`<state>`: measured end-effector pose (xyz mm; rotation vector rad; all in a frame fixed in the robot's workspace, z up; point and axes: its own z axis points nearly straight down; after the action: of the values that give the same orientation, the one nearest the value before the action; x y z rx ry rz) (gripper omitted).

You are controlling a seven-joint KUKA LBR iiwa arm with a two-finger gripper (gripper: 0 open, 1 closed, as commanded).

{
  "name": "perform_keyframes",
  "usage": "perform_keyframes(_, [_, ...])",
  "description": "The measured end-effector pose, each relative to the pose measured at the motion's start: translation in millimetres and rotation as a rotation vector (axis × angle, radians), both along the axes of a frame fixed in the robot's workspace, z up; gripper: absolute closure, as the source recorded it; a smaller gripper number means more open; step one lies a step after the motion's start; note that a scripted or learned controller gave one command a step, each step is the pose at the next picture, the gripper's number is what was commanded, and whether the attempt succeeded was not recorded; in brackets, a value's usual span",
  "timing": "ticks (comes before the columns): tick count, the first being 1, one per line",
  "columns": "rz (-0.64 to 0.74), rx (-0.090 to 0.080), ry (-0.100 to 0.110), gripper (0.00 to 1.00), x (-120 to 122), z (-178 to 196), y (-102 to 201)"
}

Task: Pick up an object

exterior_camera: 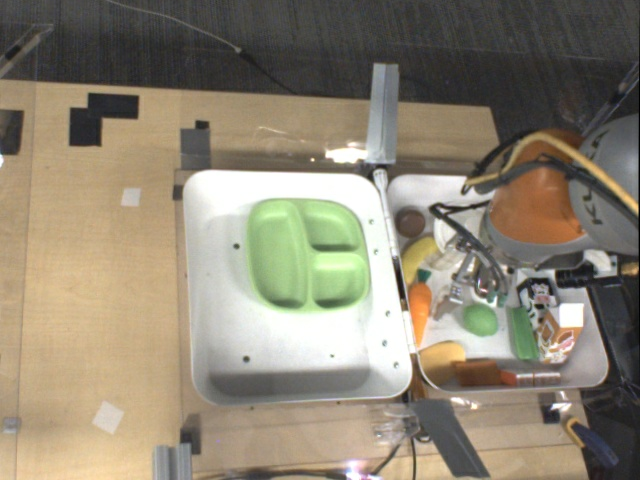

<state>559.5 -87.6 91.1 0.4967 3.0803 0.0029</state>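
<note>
Orange carrot toy (420, 311) lies near the left wall of the right white bin (598, 360), beside a round green ball (480, 319). My claw (468, 280) hangs just over them; whether it is apart or together, I cannot tell. Farther left, a green divided plastic plate (305, 252) sits in the left white bin (215, 358).

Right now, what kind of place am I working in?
Probably a robotics lab picking bench: two shallow white bins on a wooden tabletop, one holding a green divided plastic tray, the other toy food like an orange plastic carrot.
</note>
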Motion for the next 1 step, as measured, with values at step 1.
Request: perform_keyframes(1, [-0.144,0.004,-0.002,0.0,-34.9,0.4,-21.9])
